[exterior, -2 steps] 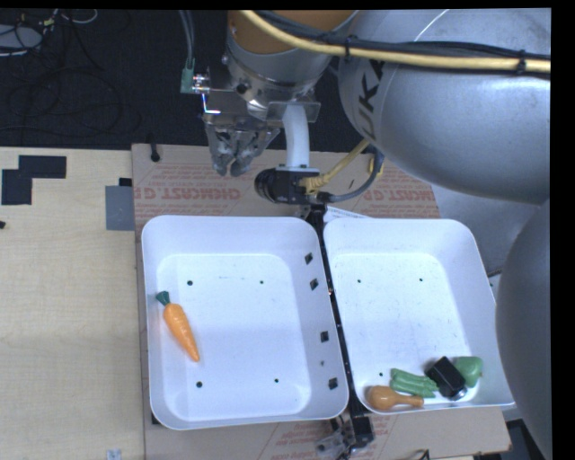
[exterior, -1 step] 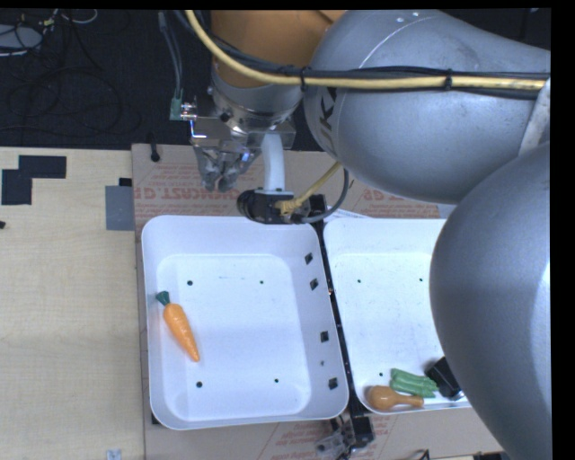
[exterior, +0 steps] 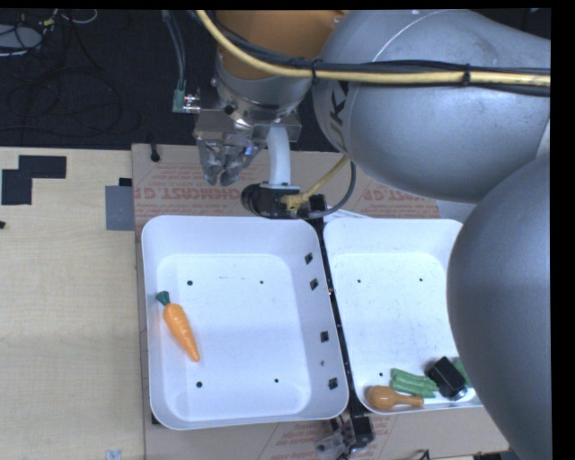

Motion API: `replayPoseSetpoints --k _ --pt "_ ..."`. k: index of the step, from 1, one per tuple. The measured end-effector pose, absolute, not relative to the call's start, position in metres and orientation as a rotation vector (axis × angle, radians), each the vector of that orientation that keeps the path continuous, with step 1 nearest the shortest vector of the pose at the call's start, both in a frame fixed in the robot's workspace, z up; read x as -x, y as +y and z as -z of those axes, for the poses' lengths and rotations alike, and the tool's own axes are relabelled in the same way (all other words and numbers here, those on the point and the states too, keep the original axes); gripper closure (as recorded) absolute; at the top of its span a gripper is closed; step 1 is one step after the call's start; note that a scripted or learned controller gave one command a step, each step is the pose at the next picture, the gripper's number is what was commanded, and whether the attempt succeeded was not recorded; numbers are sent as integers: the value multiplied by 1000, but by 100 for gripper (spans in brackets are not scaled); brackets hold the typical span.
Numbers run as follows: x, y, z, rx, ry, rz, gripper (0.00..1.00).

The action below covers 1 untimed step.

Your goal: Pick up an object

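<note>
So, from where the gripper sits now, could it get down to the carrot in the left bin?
Probably yes. The carrot lies alone by the left wall of the left bin, with nothing over or against it. The gripper hangs above the bench beyond that bin's far rim, so it would have to come across and descend.

Bulky smooth grey arm (exterior: 449, 99), orange wrist band (exterior: 269, 27), yellow cable (exterior: 359, 72) along it, metallic pincer (exterior: 226, 166).

Two bins sit side by side on the bench (exterior: 63, 305), their inner walls touching. In the left bin (exterior: 148, 269) a carrot (exterior: 181, 331) lies near the wall at nine o'clock. In the right bin (exterior: 395, 238), toward five o'clock, a pear-shaped piece (exterior: 392, 398), a bean pod (exterior: 414, 384) and a block (exterior: 446, 375) cluster together. The gripper (exterior: 225, 166) hangs beyond the left bin's twelve o'clock rim.
</note>
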<state>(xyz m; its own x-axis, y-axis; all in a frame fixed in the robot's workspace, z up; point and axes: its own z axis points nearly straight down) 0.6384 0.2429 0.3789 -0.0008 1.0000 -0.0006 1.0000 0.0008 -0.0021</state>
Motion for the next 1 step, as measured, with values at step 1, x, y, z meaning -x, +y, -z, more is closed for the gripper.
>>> replayPoseSetpoints --k 1 --pt "-644 200 -549 2230 -2225 19 100"
